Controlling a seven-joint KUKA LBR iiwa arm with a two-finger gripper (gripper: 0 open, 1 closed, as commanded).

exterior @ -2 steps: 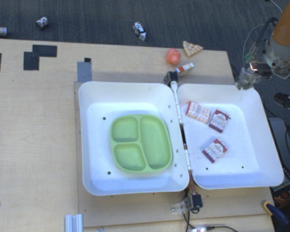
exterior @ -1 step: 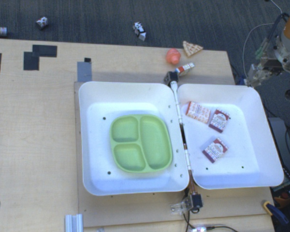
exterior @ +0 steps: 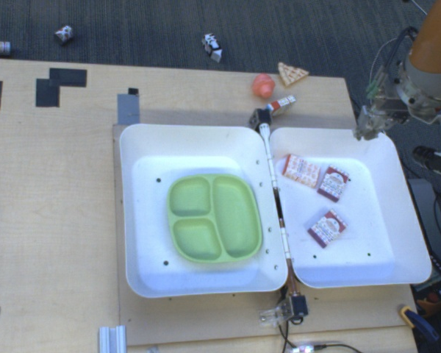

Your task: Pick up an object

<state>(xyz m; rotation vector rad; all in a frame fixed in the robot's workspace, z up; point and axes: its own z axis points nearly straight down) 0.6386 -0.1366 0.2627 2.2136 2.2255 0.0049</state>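
Three small packets lie in the right bin (exterior: 382,263): a pale red-and-white one (exterior: 302,170) near the back left, a dark red one (exterior: 334,183) beside it, and another dark red one (exterior: 327,228) nearer the middle. My gripper (exterior: 367,125) hangs over the right bin's back right corner, well apart from the packets. Nothing shows between its tips. The arm's orange band (exterior: 435,43) is at the upper right.
The left bin (exterior: 143,197) holds a green divided plate (exterior: 214,218). Behind the bins on the bench lie a red ball (exterior: 263,85), a pizza-slice toy (exterior: 292,73) and a small marker-like item (exterior: 281,104). Cables run along the right side.
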